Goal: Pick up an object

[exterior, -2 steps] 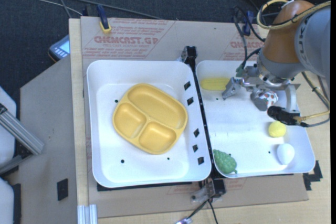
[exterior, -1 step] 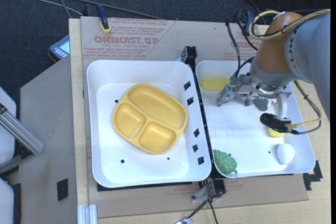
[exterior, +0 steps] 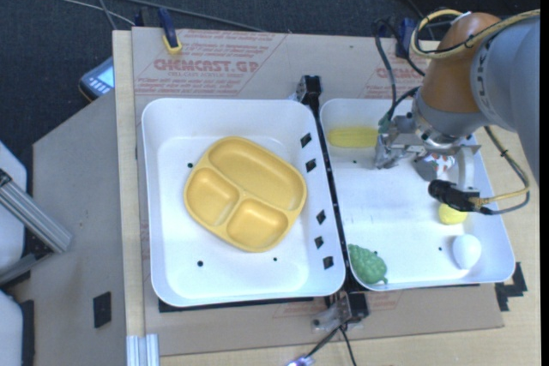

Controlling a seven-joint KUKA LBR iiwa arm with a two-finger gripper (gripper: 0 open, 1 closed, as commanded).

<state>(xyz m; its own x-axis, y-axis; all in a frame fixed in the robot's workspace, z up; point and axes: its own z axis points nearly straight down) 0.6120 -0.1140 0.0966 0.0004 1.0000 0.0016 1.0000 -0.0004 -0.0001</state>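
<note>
While the arm [exterior: 480,56] is reaching in from 3 o'clock, the tool [exterior: 393,148] is hanging over the upper part of the right bin [exterior: 403,257], and how far it is opened cannot be told from this slant; nothing is showing as held by it

The nearest candidate for the task is the yellow oblong object [exterior: 351,137], which is lying just beside the tool at its 9 o'clock, close to the divider between the bins. Its long axis is running 9 to 3 o'clock, so one end is pointing straight at the tool and the other at the left bin [exterior: 163,201].

Other items in the right bin are sitting farther off: a small yellow piece [exterior: 452,213] at 4 o'clock from the tool, a white egg-shaped object [exterior: 467,251] beyond it toward 5 o'clock, and a green lumpy object [exterior: 369,265] at 6 o'clock on the near rim. A yellow divided plate [exterior: 245,193] is occupying the left bin, well apart at 8 o'clock.

Judgement: the coming move is turning on a short shift toward 9 o'clock, with closure needing to fall across the oblong's short width, 12 to 6 o'clock; proximity to the bin wall is posing a risk of a fouled grasp
</note>
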